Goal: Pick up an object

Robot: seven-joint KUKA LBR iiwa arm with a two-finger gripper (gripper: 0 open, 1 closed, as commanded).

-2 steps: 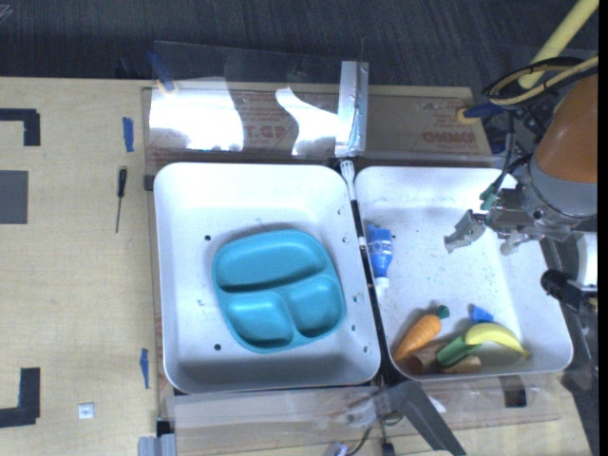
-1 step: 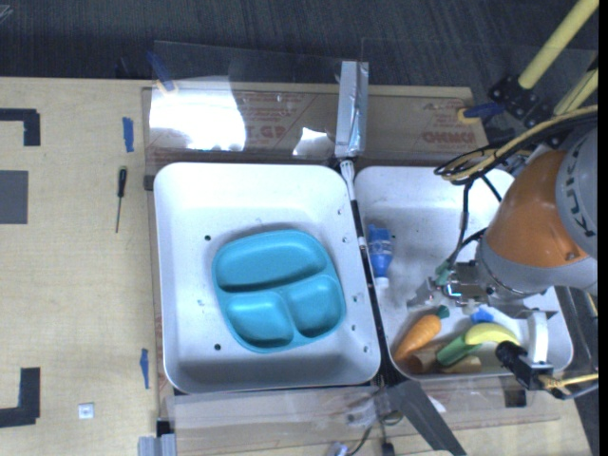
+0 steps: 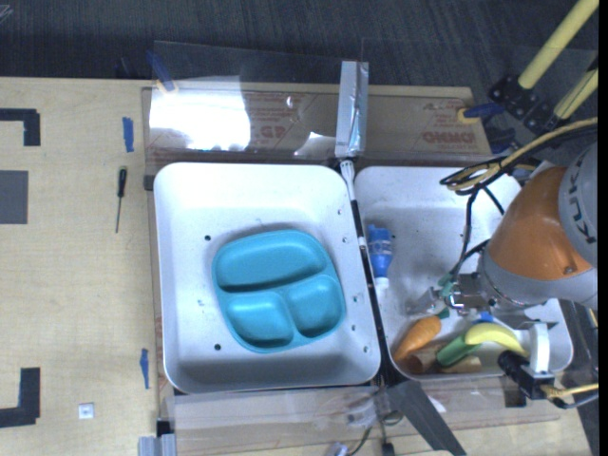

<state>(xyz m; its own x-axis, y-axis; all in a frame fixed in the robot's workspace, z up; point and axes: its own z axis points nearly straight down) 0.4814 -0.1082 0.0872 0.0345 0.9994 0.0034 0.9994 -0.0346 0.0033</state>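
Hand (image 3: 454, 297) low in the right bin (image 3: 418, 198), grip state impossible to tell. Just beside: one orange carrot (image 3: 416, 338), one yellow banana (image 3: 494, 336), one green piece (image 3: 457, 350), near the front edge. One blue bottle (image 3: 380, 251) along the divider. Left bin (image 3: 190, 255): one blue divided tray (image 3: 277, 288).

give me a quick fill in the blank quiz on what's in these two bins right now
1. The divided plate in the left bin is ____ in colour.
2. The plate has ____ compartments.
3. The carrot lies in the ____ bin.
4. The curved yellow fruit beside the carrot is a ____.

Missing words: blue; three; right; banana
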